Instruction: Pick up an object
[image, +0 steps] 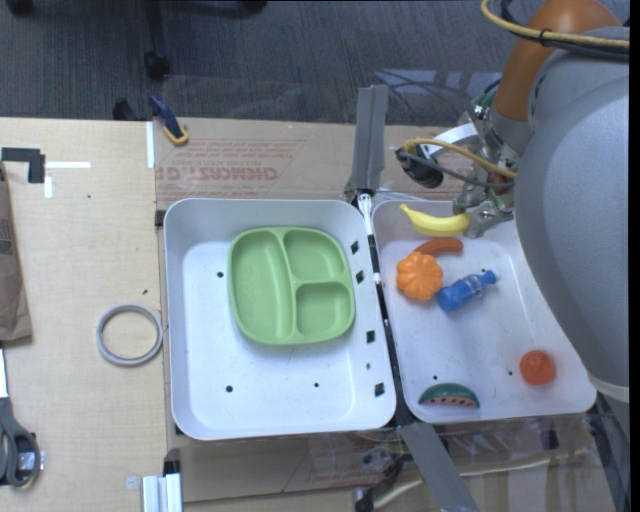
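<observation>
White plastic bins are sitting side by side on a pale wooden bench (80, 260), seen from above at a slant. A grey arm (585, 200) with an orange band is reaching in from the right side, its bulk covering the right rim of the right bin (480, 350). Its gripper (478, 215) is hanging over that bin's far right corner, amid yellow and grey cables; whether the jaws are spread or pressed together cannot be told, as the fingertips are blending into the clutter there.

A yellow banana (432, 218) is lying along the right bin's far edge, its right end just beside the gripper. Whether the two are touching cannot be told. Just nearer than the banana, a small red-orange sausage shape (440, 246) is lying. An orange pumpkin toy (419, 277) is resting near the bin's left wall, and a blue bottle (465, 291) is lying on its side just beside it. An orange-red ball (538, 367) is sitting near the right wall, towards the near edge. A watermelon slice (448, 397) is lying at the near edge.

The left bin (200, 380) is holding a green divided plate (292, 285) with three compartments, lying towards the bin's far edge.

On the bench's left part, a grey ring (130, 333) is lying, with scissors (18, 450) at the near left corner. A blue and yellow clamp (168, 120) is sitting at the far edge.
</observation>
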